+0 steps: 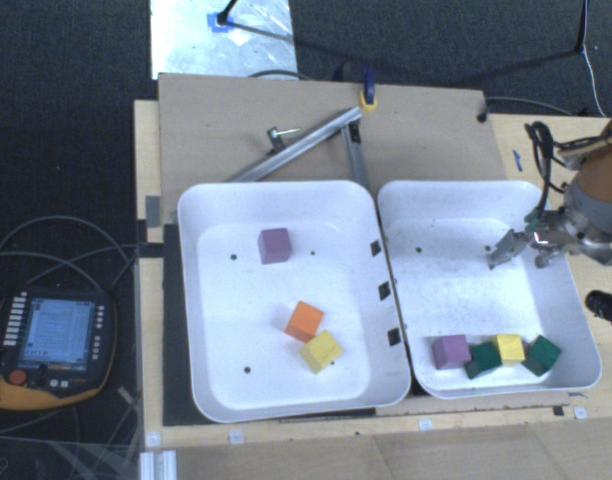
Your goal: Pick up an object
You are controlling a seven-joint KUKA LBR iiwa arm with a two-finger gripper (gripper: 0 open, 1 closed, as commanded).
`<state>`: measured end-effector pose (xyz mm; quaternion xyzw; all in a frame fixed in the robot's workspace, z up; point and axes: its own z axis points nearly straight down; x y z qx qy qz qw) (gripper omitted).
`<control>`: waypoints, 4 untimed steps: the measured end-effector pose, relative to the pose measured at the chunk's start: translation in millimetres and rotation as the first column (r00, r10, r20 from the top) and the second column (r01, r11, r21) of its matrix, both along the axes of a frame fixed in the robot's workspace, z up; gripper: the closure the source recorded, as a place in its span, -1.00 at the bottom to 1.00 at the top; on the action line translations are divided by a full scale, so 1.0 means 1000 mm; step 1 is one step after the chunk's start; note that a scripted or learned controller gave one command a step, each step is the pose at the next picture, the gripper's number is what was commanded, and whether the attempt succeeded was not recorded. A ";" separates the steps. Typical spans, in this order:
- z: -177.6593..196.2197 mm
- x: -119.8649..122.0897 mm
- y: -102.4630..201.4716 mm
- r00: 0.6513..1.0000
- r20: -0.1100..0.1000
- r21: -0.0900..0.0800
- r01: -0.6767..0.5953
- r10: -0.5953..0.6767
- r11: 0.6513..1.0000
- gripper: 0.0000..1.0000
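arm (598, 193) cut off at right edge, claw (526, 248) blurred

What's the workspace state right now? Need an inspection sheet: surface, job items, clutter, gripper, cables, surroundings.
Surface: bench with brown board; left bin and right bin side by side.
Job's things, left bin: purple cube near the back; orange cube touching yellow cube.
Job's things, right bin: purple block, two green blocks and yellow block clustered along the front wall.
Clutter: metal bar lying on the board behind the bins.
Gripper: gripper over the right bin, nothing between its fingers.
Cables: loops by the pendant; black cable at the arm.
Surroundings: teach pendant on dark carpet, foil sheet.
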<state>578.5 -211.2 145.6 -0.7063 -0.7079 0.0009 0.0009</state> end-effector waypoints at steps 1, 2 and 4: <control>-0.052 0.000 0.000 1.000 -0.001 0.001 -0.001 0.001 1.000 -1.00; -0.037 0.002 -0.001 1.000 0.008 -0.002 -0.003 0.003 1.000 1.00; 0.065 0.008 0.013 1.000 0.010 -0.003 -0.004 0.004 1.000 1.00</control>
